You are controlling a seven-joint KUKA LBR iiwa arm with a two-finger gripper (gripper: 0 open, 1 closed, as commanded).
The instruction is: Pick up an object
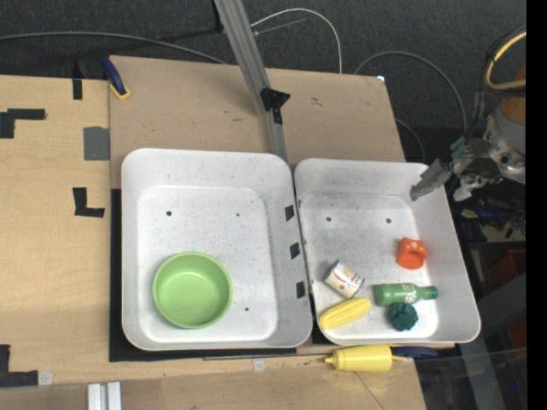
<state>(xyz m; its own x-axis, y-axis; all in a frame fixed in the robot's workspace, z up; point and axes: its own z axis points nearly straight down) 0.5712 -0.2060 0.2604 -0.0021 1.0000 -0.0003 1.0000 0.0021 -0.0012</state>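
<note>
Objects for picking sit clustered in the right bin (444,229), toward its near right corner: a glossy green bottle (405,295) lying with its long axis across the bin, cap to the right, a ridged yellow corn cob (344,313) angled beside it, a small white can (344,278), an orange piece (411,253) and a dark teal lump (402,316). We see open floor across the bin's far half. The gripper (466,173) hangs over the far right rim; we cannot tell how wide it stands or whether it holds anything.
</note>
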